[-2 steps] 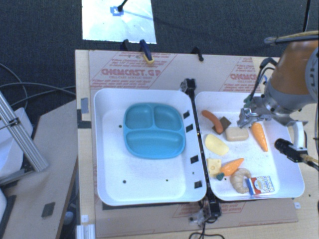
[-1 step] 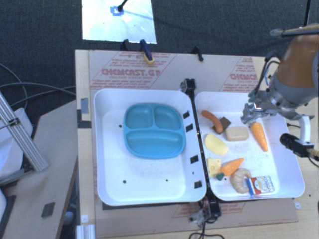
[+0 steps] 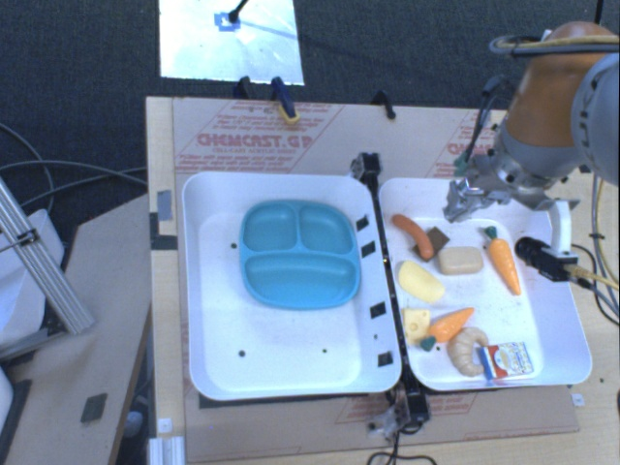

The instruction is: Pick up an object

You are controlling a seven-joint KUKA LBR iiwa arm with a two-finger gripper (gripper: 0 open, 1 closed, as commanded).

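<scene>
My gripper (image 3: 465, 201) hovers over the far part of the right bin (image 3: 572, 342), with nothing seen in it. Just below it to the left lie a red-orange sausage (image 3: 412, 235) and a small brown block (image 3: 438, 239). A beige block (image 3: 459, 260) sits in front of the gripper, and an orange carrot (image 3: 502, 263) lies to its right. Nearer the front are a yellow potato-like piece (image 3: 420, 281), a cheese wedge (image 3: 417, 323), an orange carrot piece (image 3: 451, 323), a pale curled shrimp-like piece (image 3: 468, 350) and a small printed carton (image 3: 508, 359).
The left bin (image 3: 208, 289) holds a blue divided plate (image 3: 298, 255). A black-clipped divider (image 3: 380, 260) runs between the two bins. A shiny metal sheet (image 3: 231, 27) lies beyond the bench. Cables and an aluminium rail (image 3: 39, 269) stand at the left.
</scene>
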